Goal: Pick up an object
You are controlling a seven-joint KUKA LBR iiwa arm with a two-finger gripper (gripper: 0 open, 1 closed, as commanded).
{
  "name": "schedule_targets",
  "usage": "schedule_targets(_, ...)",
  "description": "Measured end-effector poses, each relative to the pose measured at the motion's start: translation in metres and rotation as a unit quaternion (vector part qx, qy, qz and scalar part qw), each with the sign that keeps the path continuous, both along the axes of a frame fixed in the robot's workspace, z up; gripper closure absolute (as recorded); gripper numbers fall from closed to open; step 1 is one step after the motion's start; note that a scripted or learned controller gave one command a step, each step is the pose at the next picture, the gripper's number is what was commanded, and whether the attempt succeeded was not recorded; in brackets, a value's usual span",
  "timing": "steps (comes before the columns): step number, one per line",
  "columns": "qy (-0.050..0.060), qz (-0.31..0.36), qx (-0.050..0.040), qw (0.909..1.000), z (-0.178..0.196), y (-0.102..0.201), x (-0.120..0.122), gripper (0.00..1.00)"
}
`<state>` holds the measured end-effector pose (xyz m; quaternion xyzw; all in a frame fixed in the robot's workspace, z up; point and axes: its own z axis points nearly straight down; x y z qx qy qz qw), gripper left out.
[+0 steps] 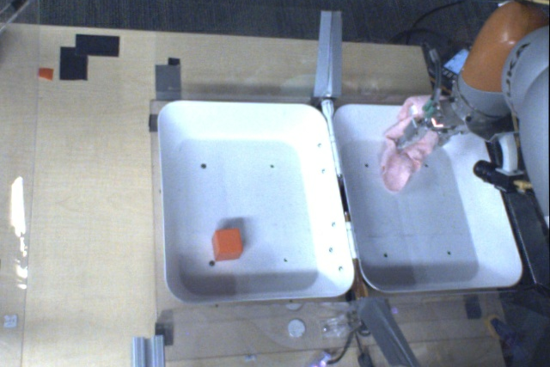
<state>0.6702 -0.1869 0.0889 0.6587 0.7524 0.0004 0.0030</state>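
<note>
cloth: a soft pink crumpled cloth (404, 152) hangs over the right white bin (447, 262), near its far edge, with its lower end low by the bin floor.
end effector: the end effector (427, 119) is at the top of the cloth. the cloth seems to hang from it, so it looks clenched on the cloth.
how it will handle: it looks light and floppy. it bends and droops, and it could slip out if only a thin bit is pinched.
where to hold: a thick bunched fold near the top looks best.
other thing: a small orange block (228, 244) sits in the left white bin (180, 185), near the front left corner.
</note>
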Motion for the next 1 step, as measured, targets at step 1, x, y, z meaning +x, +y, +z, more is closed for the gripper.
schedule_targets(1,-0.004,0.044,0.0012,0.9990,0.0018,0.0528,-0.0423,0.00)
